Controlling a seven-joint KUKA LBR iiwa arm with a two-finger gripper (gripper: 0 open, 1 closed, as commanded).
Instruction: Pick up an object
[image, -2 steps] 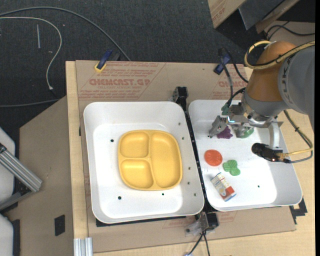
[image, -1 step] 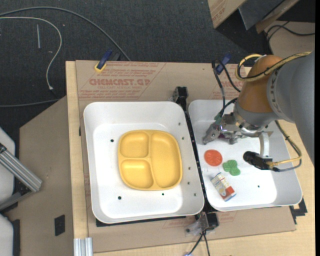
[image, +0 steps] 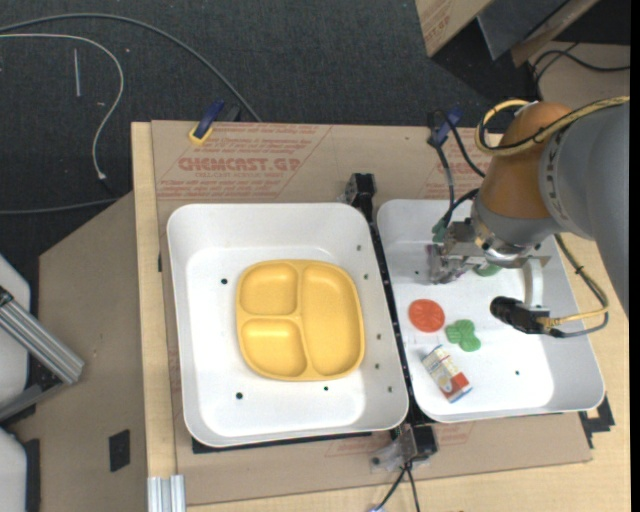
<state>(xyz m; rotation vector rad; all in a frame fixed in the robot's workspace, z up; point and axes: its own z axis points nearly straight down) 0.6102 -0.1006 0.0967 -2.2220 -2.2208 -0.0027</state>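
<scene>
In the right bin (image: 560, 395) lie a flat red disc (image: 427, 316), a small green piece (image: 463, 335) just right of it, and a small red-and-white box (image: 446, 371) nearer the front. My gripper (image: 452, 262) is low over the back of this bin, above and slightly right of the red disc. A bit of another green thing (image: 488, 267) peeks out at the gripper's right side; whether it is held is hidden by the wrist.
The left bin (image: 200, 260) holds a yellow three-compartment plate (image: 300, 320). A black plug on a yellow cable (image: 518, 314) hangs over the right bin beside the green piece. Blue clamps (image: 208, 122) grip the cardboard base at the back.
</scene>
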